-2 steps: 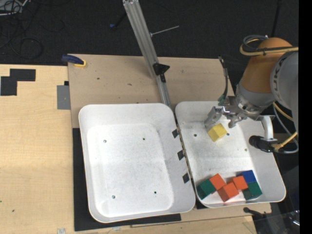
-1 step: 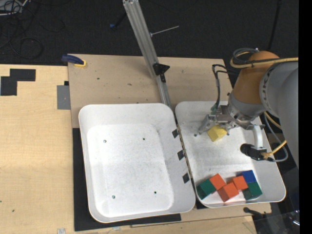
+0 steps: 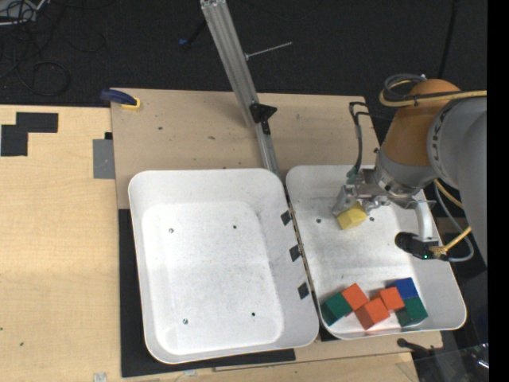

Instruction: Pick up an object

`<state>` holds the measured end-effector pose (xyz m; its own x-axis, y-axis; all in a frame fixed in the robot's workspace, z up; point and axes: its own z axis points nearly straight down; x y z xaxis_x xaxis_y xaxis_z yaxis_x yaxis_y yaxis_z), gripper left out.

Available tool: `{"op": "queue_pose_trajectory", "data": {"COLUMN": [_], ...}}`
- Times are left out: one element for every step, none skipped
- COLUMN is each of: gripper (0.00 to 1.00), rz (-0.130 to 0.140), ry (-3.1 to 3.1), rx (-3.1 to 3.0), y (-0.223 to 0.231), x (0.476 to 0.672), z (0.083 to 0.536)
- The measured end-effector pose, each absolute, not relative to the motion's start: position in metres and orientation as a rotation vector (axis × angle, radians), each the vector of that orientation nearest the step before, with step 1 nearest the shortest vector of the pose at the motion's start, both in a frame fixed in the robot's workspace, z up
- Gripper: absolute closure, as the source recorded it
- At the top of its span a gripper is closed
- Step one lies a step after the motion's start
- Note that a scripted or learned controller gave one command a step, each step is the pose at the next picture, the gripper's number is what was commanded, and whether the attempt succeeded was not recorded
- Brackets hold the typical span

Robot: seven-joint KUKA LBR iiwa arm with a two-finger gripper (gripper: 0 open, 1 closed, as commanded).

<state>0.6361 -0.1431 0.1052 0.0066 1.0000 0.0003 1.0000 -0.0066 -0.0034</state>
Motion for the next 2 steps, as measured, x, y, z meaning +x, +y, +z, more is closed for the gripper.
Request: {"op": "queue_pose_trajectory", "data": {"gripper": [1.00,1.00], "rz": [-0.002,-0.003], "ry": [-2.216,-2.221], "rx": [-2.229,-2.227], "y": [-0.148,-0.156], "x": [0.631,0.638], "z": [0.166,0.223]}}
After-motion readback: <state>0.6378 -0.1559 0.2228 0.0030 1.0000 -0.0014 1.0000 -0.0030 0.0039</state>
